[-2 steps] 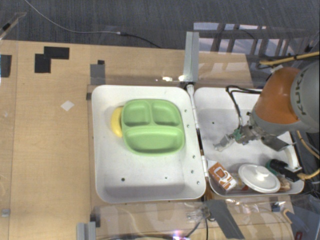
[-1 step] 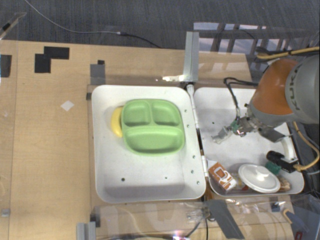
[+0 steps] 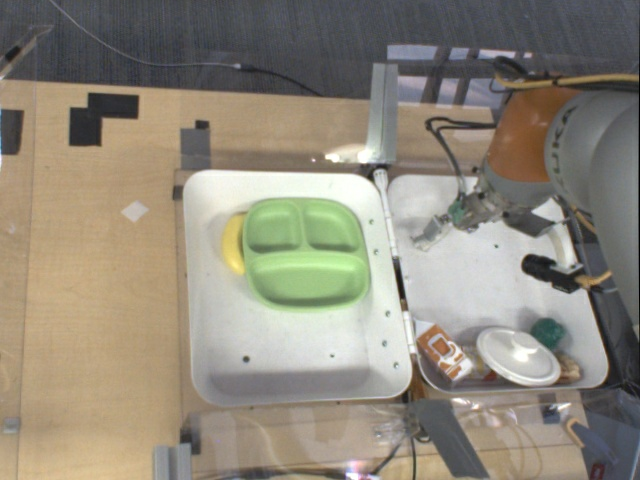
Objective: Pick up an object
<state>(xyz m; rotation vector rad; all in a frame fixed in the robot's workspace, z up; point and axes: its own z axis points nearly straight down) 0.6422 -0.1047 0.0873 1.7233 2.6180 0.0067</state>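
- Arm (image 3: pixel 590 148) is in from the right, orange band (image 3: pixel 520 138) showing above the wrist, reaching across the back of the right bin (image 3: pixel 480 288)
- Gripper (image 3: pixel 432 231) sits at the back-left of that bin, close to the wall shared w/ the left bin (image 3: pixel 280 353)
- Open or closed? Can't tell, tip is too small & blurry from up here
- Bin floor right by the gripper is bare white; the pickable stuff is well apart from it, along the front edge
- Front-left corner of right bin: orange-and-white packet (image 3: pixel 445 353), lying tilted
- Just beside it to the right: white round lid (image 3: pixel 517 356), dome w/ a knob on top, touching or nearly touching the packet
- Behind the lid's right side: small dark green thing (image 3: pixel 548 331), can't make out what it is
- Front-right corner: a brownish bit (image 3: pixel 570 370) peeking out past the lid, partly hidden
- Over in the left bin: green divided plate (image 3: pixel 305 251), 3 compartments, sitting toward the back
- Yellow thing (image 3: pixel 232 245) poking out from under the plate's left edge, mostly covered
- Both bins side by side on the pale wood bench (image 3: pixel 90 298)
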